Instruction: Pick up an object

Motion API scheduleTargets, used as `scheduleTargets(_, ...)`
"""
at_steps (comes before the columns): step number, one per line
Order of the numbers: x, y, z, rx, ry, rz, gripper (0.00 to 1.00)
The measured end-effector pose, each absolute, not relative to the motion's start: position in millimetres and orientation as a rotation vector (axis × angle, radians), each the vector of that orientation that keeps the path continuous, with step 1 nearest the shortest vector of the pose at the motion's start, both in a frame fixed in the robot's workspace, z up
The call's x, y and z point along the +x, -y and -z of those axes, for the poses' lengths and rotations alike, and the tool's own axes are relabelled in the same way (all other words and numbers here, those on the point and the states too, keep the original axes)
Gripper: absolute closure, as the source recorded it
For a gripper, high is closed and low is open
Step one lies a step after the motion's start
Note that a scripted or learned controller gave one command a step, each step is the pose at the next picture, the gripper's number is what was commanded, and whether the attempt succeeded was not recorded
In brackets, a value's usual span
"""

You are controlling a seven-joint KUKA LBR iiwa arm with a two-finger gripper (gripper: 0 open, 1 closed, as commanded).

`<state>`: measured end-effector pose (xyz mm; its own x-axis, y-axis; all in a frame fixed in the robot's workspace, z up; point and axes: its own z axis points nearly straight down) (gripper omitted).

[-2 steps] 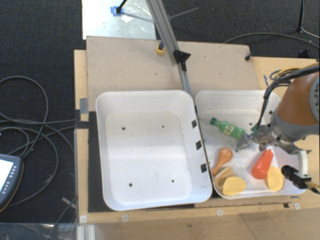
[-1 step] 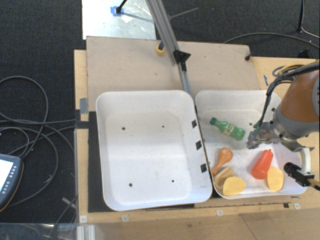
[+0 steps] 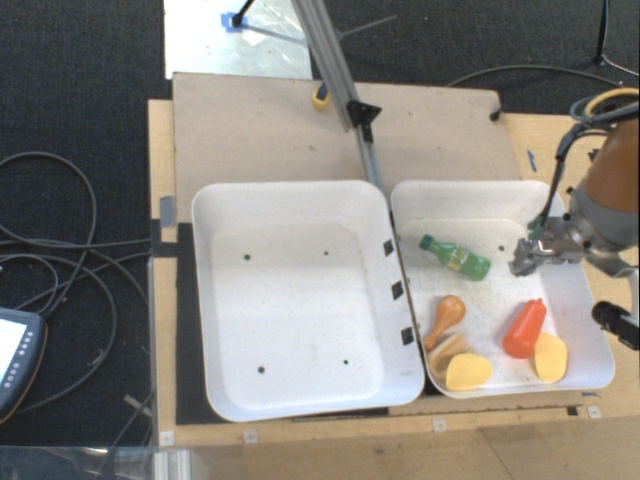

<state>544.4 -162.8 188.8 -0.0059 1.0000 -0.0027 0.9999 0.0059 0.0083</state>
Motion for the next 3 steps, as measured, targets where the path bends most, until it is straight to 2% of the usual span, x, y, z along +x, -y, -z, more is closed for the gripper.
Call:
scheduleTargets(1, 546.2, 163.3, -230.0, 2.21, -2.223, -0.005, 1.0)
scheduleTargets(2, 540.8, 110.2, -220.2, 2.211, -2.233, -0.003, 1.0)
scheduleTargets(3, 538.2, 61.7, -230.9, 2.209, -2.234, -0.005, 1.0)
